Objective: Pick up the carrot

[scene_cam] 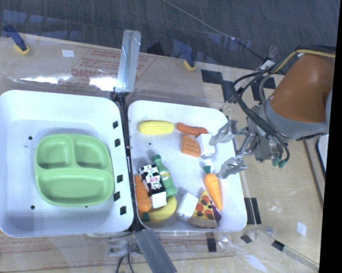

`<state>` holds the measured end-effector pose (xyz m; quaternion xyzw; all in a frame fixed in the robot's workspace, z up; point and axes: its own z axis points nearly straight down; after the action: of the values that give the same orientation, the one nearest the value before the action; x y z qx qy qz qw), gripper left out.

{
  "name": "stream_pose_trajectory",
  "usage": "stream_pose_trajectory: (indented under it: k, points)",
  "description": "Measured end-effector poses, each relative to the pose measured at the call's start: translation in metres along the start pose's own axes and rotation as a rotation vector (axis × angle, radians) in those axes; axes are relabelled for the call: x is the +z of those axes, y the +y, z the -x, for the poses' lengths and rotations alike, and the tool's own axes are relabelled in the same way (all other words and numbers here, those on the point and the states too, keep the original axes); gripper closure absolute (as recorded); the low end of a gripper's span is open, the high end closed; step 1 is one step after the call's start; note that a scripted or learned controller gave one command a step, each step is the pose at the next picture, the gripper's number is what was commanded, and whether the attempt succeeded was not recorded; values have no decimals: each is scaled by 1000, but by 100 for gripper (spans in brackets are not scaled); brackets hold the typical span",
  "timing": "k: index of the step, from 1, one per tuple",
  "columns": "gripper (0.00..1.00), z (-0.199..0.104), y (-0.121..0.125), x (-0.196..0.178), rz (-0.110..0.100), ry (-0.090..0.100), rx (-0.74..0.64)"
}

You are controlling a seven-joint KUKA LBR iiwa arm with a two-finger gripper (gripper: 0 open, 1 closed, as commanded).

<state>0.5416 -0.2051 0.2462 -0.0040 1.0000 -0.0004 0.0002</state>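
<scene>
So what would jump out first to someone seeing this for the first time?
Probably the green tray, alone in the left bin. Next, the toy food crowding the right bin, with the carrot near its right wall and the open gripper hovering just above it.

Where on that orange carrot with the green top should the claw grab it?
Probably across the thick upper half of the carrot, coming straight down. It lies flat, tip toward the pizza slice; its long sides look free. The gripper hovers above its leafy end.

The grey arm [298, 96] reaches in from the right, its pincer [227, 150] spread open, fingers pointing left.
</scene>
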Motion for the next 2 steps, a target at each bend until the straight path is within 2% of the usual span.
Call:
stream_pose_trajectory:
  k: [1, 2]
  points:
    - [0, 11, -1, 126, 6, 8, -226]
    - [0, -39, -3, 154, 0, -2, -438]
